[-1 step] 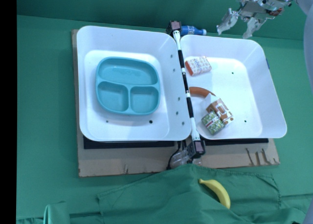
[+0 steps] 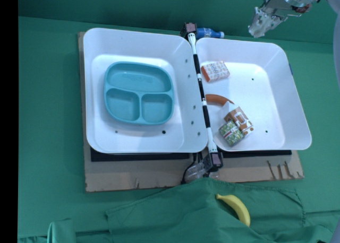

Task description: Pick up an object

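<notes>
My gripper [image 2: 258, 26] hangs high above the back edge of the right bin [image 2: 276, 98], with nothing seen between its pale fingers. In that bin lie an orange-and-white carton [image 2: 215, 71] near the back left, a brown sausage-shaped piece [image 2: 219, 100] by the centre divider, and a green-and-brown boxed item [image 2: 235, 126] toward the front. All three lie well below and left of the gripper.
The left bin [image 2: 135, 40] holds a teal divided plate [image 2: 139, 93]. A blue bottle [image 2: 208, 33] lies behind the bins at the divider. A yellow banana [image 2: 236, 207] rests on green cloth [image 2: 202, 215] in front of the bench.
</notes>
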{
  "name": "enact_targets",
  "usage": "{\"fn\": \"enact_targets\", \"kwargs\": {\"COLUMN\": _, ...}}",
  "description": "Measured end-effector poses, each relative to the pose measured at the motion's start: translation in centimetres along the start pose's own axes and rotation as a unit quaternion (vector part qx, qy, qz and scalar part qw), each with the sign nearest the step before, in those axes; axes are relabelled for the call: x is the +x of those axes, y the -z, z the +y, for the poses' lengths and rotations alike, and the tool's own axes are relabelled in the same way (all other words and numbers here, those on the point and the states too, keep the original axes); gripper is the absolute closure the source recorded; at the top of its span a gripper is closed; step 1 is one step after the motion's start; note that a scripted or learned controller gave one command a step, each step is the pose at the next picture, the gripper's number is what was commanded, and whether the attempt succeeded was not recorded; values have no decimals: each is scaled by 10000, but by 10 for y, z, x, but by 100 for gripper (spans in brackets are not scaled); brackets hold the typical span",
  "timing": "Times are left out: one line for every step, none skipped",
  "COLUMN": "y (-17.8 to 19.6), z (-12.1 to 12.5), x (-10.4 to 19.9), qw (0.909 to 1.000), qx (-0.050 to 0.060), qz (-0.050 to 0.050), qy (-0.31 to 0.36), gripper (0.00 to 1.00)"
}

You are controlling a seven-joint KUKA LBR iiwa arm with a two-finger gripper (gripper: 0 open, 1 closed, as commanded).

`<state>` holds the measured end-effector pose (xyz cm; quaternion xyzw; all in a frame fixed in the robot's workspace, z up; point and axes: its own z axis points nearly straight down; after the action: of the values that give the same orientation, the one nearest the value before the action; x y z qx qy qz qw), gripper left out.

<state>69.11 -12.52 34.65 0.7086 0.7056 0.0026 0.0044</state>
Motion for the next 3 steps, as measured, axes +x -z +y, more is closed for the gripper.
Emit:
{"fn": "enact_targets", "kwargs": {"y": -93, "z": 5, "x": -38, "qw": 10000, "qx": 80, "qz": 2, "qy": -12, "gripper": 100}}
{"fn": "enact_targets", "kwargs": {"y": 11, "z": 10, "x": -34, "qw": 10000, "qx": -28, "qz": -10, "qy": 12, "gripper": 100}}
{"fn": "enact_targets", "kwargs": {"y": -29, "z": 9, "x": 47, "qw": 10000, "qx": 48, "qz": 16, "qy": 41, "gripper": 100}}
